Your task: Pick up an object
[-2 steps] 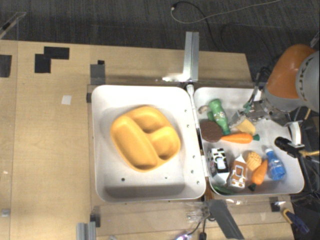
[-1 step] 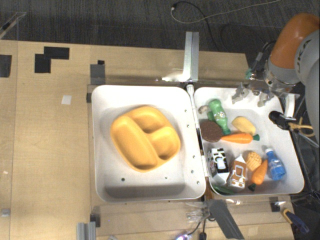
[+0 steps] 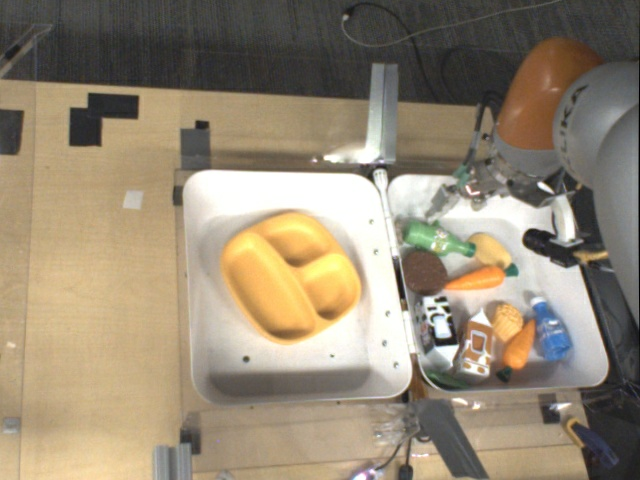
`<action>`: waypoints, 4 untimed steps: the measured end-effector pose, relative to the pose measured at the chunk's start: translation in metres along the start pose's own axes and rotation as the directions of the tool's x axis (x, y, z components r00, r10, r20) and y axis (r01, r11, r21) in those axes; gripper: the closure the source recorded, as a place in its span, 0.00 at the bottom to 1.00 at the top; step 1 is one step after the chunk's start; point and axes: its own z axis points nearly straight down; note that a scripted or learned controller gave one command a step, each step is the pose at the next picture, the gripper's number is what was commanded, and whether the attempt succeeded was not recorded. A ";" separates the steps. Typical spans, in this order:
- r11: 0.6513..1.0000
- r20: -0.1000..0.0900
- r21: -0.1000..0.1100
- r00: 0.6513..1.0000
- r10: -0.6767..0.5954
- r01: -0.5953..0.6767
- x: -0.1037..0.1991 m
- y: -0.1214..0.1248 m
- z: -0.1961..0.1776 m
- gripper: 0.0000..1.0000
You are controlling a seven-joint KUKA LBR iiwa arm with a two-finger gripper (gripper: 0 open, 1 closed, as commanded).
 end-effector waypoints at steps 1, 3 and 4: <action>0.995 0.006 -0.010 0.995 -0.099 0.099 -0.003 -0.054 0.023 0.00; 0.898 0.006 -0.003 0.898 -0.441 0.441 -0.042 -0.072 0.027 0.00; 0.897 0.010 -0.010 0.897 -0.441 0.441 -0.041 -0.069 0.014 1.00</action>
